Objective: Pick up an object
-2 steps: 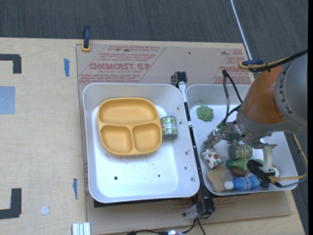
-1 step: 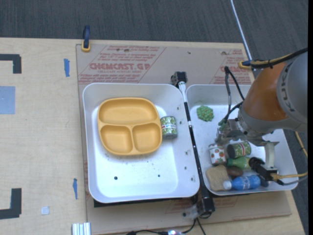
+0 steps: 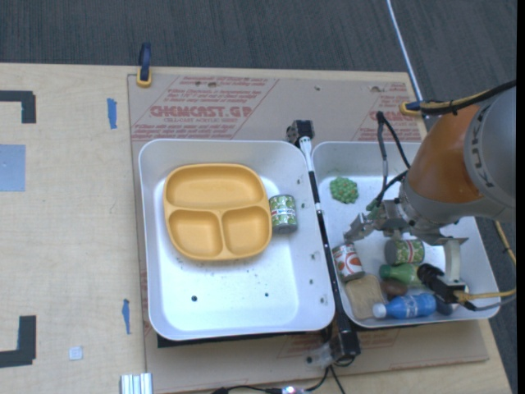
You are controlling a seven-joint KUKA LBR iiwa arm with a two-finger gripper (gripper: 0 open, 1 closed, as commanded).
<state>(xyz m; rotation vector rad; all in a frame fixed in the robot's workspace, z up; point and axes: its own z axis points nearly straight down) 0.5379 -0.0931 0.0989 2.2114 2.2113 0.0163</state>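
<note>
My gripper [image 3: 366,225] hangs low in the right bin [image 3: 484,257], at the end of the grey and orange arm. It sits between a green bumpy ball [image 3: 344,190] at the back and a red and white can [image 3: 349,263] at the front left. A green-labelled can [image 3: 405,250] lies just right of the gripper, partly under the wrist. At the bin's front lie a blue bottle [image 3: 408,306], a tan block [image 3: 366,290] and a small brown and green piece [image 3: 396,279]. I see nothing between the fingers.
The left bin [image 3: 164,302] holds a yellow divided plate [image 3: 217,212] and a small green can [image 3: 283,213] beside the plate's right edge. A black rail [image 3: 316,203] runs between the bins. Cables trail around the arm over the right bin's far side.
</note>
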